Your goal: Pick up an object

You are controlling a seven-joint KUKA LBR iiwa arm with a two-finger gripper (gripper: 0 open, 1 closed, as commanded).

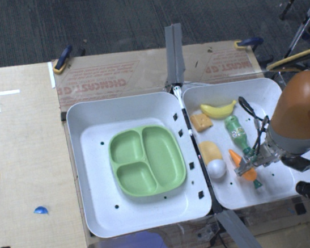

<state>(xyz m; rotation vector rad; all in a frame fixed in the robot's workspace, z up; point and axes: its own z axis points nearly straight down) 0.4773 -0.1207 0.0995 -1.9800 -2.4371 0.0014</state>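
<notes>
My pincer (251,161) was low in the right bin (265,91), right over the carrot (237,157) beside the green bottle (236,130); couldn't tell its state. Step looked like the grasp approach. Next I'd need to clamp squarely on the carrot, then lift.

1. A green divided plate (147,161) with three compartments lies flat in the left white bin (85,159), roughly at its middle.
2. The light wooden surface (24,167) spreads to the left of the bins.
3. A small blue piece (40,210) lies on that surface, well apart from the bins.
4. A brown cardboard sheet (114,75) with red lettering lies behind the bins.
5. A blue clamp (63,58) grips the cardboard's left corner; another blue clamp (250,43) sits at its right corner.
6. A grey upright bar (175,54) stands behind the seam between the bins.
</notes>
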